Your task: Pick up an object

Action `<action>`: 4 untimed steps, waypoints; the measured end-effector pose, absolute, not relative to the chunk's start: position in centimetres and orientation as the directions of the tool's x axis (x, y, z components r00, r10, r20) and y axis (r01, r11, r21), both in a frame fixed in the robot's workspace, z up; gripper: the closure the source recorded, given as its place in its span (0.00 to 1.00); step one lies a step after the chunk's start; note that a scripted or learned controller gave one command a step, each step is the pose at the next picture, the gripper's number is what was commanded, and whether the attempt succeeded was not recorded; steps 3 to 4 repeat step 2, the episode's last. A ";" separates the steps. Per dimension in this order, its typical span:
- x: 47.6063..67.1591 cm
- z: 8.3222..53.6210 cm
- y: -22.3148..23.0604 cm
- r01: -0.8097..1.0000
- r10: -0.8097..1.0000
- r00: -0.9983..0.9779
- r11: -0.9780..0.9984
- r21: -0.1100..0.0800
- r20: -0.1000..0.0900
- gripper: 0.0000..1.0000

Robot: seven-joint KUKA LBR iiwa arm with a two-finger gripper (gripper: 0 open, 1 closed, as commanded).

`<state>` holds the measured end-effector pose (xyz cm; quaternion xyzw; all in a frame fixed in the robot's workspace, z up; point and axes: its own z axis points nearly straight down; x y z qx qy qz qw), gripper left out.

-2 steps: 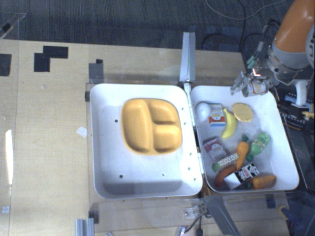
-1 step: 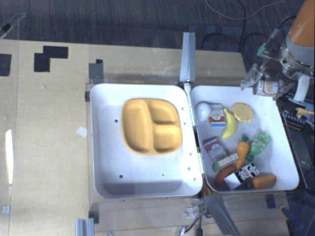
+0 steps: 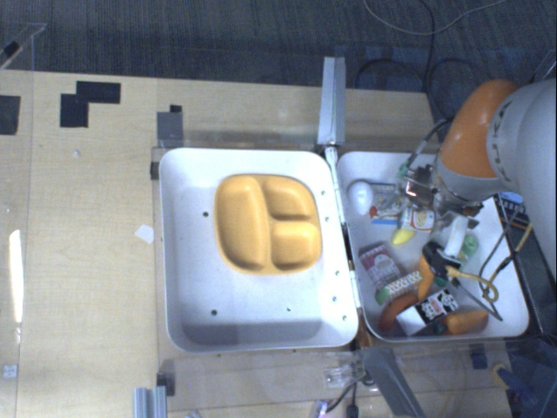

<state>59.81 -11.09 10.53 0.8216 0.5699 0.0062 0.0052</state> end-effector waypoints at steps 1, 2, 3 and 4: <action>60.0 11.7 -11.0 0.937 0.937 0.350 -0.350 0.020 0.006 1.00; 57.8 22.9 -5.8 0.916 0.916 0.401 -0.401 0.005 0.003 1.00; 57.8 22.9 -5.8 0.916 0.916 0.401 -0.401 0.005 0.003 1.00; 57.8 22.9 -5.8 0.916 0.916 0.401 -0.401 0.005 0.003 1.00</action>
